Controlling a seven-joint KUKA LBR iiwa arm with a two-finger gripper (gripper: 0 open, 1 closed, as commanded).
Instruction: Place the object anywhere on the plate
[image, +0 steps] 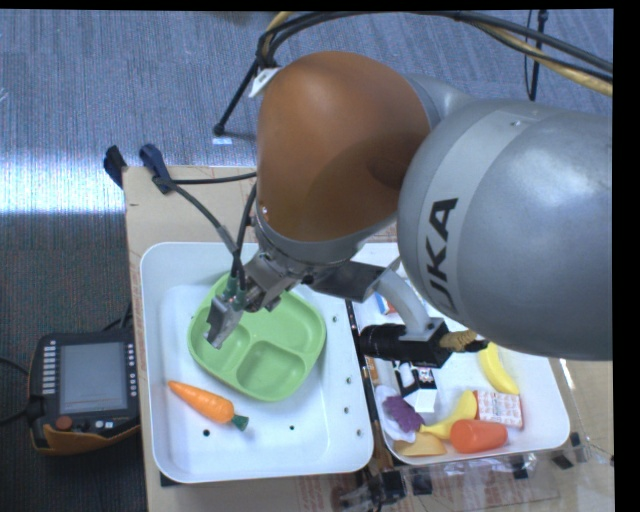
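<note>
bench, two white bins | gripper (220, 325) hung over the plate (285, 355), can't tell its state | carrot (203, 402) lay beside the plate, left bin (160, 330) | guess pickup was next

Robot lab, teach pendant (88, 385), cables (200, 205)

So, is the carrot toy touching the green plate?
Apart. The camera view shows a strip of white bin floor between the carrot toy and the near rim of the green plate; both lie in the left bin.
</note>
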